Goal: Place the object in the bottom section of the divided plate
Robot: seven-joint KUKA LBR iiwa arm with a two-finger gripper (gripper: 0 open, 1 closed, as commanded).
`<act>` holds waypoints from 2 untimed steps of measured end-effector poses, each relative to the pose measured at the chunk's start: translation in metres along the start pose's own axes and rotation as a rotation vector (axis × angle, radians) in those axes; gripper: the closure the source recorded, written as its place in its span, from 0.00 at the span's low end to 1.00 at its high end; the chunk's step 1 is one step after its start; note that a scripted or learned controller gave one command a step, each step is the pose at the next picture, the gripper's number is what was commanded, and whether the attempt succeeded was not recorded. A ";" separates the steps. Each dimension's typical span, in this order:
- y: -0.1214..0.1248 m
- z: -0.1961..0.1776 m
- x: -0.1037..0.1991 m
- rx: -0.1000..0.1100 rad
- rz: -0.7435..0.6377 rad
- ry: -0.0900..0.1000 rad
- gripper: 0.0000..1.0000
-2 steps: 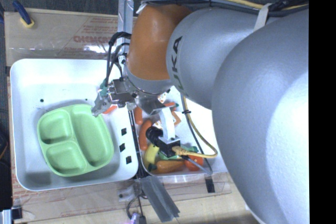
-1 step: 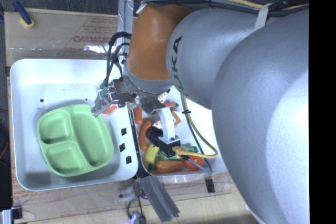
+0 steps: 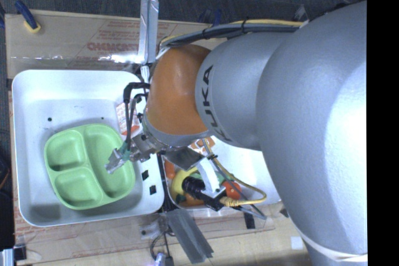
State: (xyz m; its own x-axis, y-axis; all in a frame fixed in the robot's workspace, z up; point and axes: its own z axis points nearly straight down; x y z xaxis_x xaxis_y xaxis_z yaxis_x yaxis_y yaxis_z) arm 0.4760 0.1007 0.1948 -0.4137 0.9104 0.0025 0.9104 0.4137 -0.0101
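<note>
Hovering over the green divided plate (image 3: pixel 76 189), the pincer (image 3: pixel 116 162) sat above the plate's large right-hand compartment, near the ridge that parted it from the two smaller compartments on the left. Whether the pincer was apart or together could not be told, its tip being small and blurred, nor whether the object was in it. The plate lay in the left white bin (image 3: pixel 31 96) on the tabletop (image 3: pixel 62 40). The grey arm (image 3: pixel 299 103) with its orange band (image 3: pixel 174 96) reached in from the right and covered most of the right bin (image 3: pixel 246 165). In that bin, a yellow rounded thing (image 3: pixel 179 182) and an orange-red piece (image 3: pixel 232 189) lay apart from the pincer, beyond the wall between the bins.
</note>
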 end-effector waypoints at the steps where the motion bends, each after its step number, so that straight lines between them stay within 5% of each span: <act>1: 0.001 -0.007 0.000 0.007 -0.005 0.001 1.00; 2: -0.008 -0.058 -0.020 -0.005 -0.010 -0.001 1.00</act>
State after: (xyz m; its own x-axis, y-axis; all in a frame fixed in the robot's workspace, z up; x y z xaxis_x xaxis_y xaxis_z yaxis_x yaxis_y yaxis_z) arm 0.4776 0.0789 0.2524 -0.4227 0.9063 0.0013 0.9063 0.4227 -0.0047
